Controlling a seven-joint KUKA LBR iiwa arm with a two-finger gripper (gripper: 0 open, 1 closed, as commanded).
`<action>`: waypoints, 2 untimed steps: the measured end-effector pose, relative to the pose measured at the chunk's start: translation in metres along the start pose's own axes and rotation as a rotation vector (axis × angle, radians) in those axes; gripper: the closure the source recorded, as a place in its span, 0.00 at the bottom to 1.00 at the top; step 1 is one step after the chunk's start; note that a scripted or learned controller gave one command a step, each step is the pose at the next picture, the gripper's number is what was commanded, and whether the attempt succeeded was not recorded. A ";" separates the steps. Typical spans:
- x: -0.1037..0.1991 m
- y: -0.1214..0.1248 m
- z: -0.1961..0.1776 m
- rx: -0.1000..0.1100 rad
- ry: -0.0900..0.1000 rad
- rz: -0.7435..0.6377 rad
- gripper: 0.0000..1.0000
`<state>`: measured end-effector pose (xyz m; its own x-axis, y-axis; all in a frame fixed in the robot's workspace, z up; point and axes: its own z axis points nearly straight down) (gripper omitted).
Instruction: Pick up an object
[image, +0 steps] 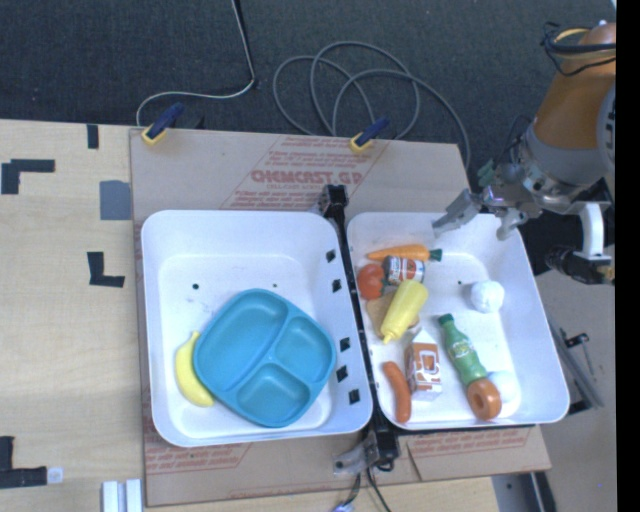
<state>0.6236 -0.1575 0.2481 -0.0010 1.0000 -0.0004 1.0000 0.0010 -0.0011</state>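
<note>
The grey arm with the orange band is reaching in from 3 o'clock, and its two-finger gripper is hanging over the 12 o'clock rim of the right white plastic bin. Its two fingers are standing spread apart and nothing is lying between them.

Inside this bin, several things are lying apart from the gripper. A long orange carrot is resting near the 11 o'clock corner, and a small red-and-white can is touching it just below. A yellow squeeze bottle is lying near the middle, with a round red tomato at its 10 o'clock side. A green plastic bottle is lying at 5 o'clock, and a small white ball is sitting at 3 o'clock.

The left white plastic bin is holding a blue divided plate, and a yellow banana is partly hiding under its 9 o'clock edge.
</note>
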 end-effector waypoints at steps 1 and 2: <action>0.022 0.032 0.107 0.003 0.001 -0.003 0.00; 0.006 -0.022 0.164 -0.004 0.000 0.001 0.00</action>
<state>0.6010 -0.1519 0.0843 0.0005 1.0000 -0.0008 1.0000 -0.0005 0.0027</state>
